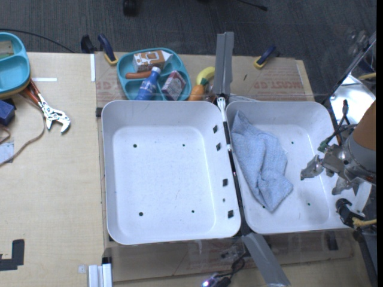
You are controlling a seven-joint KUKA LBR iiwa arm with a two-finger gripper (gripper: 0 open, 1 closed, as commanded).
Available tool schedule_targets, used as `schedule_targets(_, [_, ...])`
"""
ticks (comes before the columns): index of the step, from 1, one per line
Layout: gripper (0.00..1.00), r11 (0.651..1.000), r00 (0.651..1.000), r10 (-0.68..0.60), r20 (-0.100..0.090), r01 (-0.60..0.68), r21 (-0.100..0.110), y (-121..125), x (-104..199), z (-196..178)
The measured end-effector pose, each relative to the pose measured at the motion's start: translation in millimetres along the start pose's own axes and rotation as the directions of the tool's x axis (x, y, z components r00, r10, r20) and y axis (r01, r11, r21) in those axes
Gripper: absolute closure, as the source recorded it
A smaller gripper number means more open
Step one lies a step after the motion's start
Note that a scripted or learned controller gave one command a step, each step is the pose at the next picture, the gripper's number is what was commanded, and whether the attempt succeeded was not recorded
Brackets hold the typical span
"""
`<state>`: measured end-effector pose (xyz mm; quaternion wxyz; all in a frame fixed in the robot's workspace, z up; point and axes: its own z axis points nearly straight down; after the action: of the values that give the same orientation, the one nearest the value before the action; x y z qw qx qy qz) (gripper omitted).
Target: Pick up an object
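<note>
The blue towel [261, 163] lies crumpled in the right bin [311, 223]. It looks soft, light and floppy. Pinch a raised fold. The gripper [323, 173] waits beside it, fingers apart, holding nothing.

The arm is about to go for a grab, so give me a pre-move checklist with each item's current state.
1. Target present: a crumpled blue cloth lies in the right bin. Ok.
2. Target unobstructed: nothing rests on the cloth. Ok.
3. Claw free of the cloth: it sits to the cloth's right, apart from it. Ok.
4. Claw over the target: it is over bare bin floor, not the cloth. Not ok.
5. Claw height above the bin floor: cannot tell.
6. Cloth clear of the bin wall: its left edge lies against the divider side. Not ok.
</note>
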<state>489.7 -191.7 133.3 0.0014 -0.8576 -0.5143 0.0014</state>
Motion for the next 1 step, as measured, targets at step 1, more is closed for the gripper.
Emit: schedule_targets(1, [0.0, 0.991, 0.991, 0.134, 0.001, -0.134, -0.001, 26.0, -12.8, -40.7])
